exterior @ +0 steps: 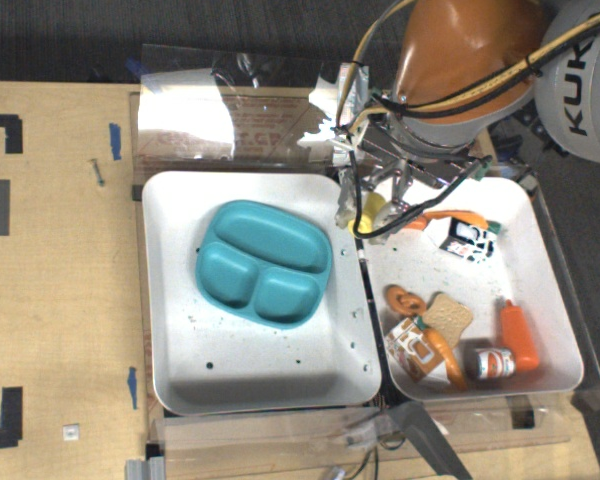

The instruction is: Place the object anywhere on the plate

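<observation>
The arm, with its orange band, is reaching in from the right and hanging over the rear left corner of the right bin. The gripper is sitting just above the wall between the two bins. A small yellow object is showing at the fingers, but it cannot be told whether the fingers are clamped on it, together or apart.

The left bin is carrying a teal plate with three compartments; the plate is lying near the bin's middle.

The right bin is carrying several loose items. An orange carrot-shaped piece and a white item with dark markings are lying near the rear. A small brown item, a cracker-like square, a brown-and-white packet and a small can are lying toward the front. An orange bottle is lying near the right wall.

Both bins are resting side by side on the bench.
</observation>
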`<state>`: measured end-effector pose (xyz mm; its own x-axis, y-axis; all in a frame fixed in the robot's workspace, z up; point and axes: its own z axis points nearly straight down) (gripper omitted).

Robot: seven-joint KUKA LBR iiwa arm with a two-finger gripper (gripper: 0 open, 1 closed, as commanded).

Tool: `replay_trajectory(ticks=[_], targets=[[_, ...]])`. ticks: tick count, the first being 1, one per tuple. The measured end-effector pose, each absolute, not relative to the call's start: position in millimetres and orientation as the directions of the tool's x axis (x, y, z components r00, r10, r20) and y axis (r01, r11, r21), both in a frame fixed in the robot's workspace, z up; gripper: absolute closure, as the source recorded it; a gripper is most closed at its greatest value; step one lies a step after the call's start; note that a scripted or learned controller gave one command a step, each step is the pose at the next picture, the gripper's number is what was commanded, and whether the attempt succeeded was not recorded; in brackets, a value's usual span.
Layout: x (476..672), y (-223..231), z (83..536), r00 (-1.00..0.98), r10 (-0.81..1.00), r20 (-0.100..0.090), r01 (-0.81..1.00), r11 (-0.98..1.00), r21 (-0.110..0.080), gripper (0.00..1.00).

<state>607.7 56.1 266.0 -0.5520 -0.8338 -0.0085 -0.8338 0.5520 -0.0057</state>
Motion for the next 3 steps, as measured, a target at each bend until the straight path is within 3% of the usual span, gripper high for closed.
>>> replay_trajectory(ticks=[1, 2, 3], targets=[[593.5, 110, 341, -0.326, -0.945, -0.01, -0.945, 0.326, -0.01, 1.0], [604.6, 142, 377, -0.109, -0.994, -0.008, -0.994, 0.109, -0.01, 1.0], [602.8, 95, 197, -0.097, -0.995, -0.002, -0.995, 0.097, 0.007, 1.0]])
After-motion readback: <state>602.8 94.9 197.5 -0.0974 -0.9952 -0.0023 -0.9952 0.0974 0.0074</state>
